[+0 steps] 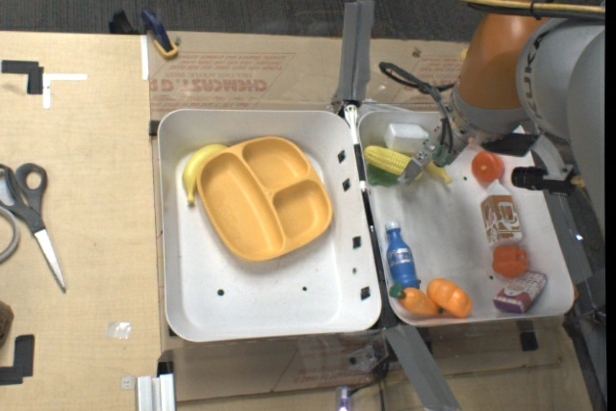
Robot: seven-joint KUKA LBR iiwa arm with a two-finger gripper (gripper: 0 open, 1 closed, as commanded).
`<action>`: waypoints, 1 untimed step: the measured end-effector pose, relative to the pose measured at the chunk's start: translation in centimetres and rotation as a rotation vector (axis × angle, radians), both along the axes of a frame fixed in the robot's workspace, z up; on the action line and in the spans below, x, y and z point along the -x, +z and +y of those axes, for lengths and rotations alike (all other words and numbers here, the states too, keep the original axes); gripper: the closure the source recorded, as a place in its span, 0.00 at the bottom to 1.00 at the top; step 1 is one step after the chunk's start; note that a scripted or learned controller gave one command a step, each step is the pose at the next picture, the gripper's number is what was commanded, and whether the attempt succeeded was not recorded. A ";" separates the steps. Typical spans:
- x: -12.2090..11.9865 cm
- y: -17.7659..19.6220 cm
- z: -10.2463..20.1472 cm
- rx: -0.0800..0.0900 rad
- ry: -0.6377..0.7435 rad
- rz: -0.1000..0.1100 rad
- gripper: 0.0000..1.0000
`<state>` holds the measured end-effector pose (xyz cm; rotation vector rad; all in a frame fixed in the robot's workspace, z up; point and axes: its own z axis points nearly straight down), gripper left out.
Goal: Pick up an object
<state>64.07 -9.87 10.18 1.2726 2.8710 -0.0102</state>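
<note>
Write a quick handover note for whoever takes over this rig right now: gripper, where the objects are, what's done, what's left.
Gripper: low in the right bin, at the far end, right by the corn. Nothing visibly held.
Right bin: corn and a white block at the far end; blue bottle along the left wall; orange pieces at the near end; red ball, brown packet, another red ball and a purple packet down the right side.
Left bin: yellow tray over a banana.
Done: arm is at the corn.
Left: grasp and lift an object.
</note>
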 end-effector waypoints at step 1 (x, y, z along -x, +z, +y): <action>0.8 9.0 10.4 -0.006 0.078 -0.004 1.00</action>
